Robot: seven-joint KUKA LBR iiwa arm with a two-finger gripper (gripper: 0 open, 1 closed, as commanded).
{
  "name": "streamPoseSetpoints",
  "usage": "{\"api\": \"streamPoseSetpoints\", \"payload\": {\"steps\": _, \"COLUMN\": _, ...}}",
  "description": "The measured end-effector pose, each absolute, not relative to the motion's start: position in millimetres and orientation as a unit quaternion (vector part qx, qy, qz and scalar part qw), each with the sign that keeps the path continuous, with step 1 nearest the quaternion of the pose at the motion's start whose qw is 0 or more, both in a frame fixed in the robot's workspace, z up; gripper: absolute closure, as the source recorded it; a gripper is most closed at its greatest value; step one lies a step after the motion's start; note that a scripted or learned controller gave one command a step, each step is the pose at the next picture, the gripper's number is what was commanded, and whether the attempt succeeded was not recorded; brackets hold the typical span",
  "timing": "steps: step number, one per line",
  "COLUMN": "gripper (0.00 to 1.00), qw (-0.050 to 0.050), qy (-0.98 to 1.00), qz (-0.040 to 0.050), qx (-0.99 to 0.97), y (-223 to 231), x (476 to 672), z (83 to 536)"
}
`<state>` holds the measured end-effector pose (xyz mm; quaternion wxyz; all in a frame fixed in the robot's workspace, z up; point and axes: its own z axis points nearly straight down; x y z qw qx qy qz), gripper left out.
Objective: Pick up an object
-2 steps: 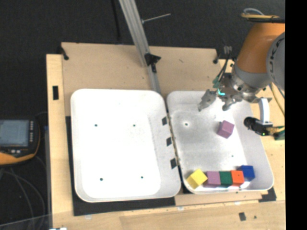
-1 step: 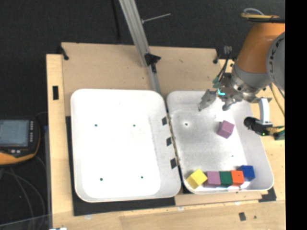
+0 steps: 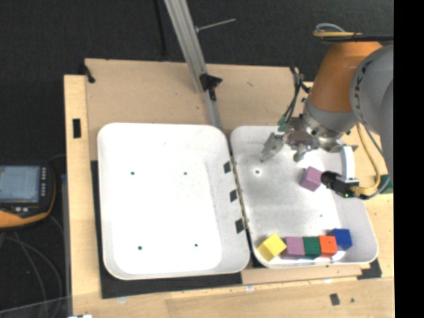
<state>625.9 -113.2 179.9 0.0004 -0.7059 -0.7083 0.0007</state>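
Dark floor surrounds my tan counter (image 3: 76, 197), which carries two white bins side by side. Left bin (image 3: 165, 201) sits at nine o'clock, right bin (image 3: 291, 204) at three. My arm (image 3: 344, 78), grey with an orange band, reaches in from two o'clock, and my jaws (image 3: 285, 148) hang over the upper part of the right bin, spread wide with nothing between them. A purple block (image 3: 310, 178) lies on the bin floor near them, toward five o'clock from the fingertips and apart from them. Along the bin's six o'clock wall sit five cubes in a row: yellow cube (image 3: 271, 247), lilac cube (image 3: 294, 246), green cube (image 3: 312, 246), orange cube (image 3: 328, 244), blue cube (image 3: 342, 238).
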Motion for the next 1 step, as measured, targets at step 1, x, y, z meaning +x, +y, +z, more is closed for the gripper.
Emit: {"api": "streamPoseSetpoints", "payload": {"steps": 1, "gripper": 0.00, "qw": -0.001, "qy": -0.707, "qz": -0.0006, "qx": -0.707, "y": -114.2, "x": 626.4, "z": 181.0}}
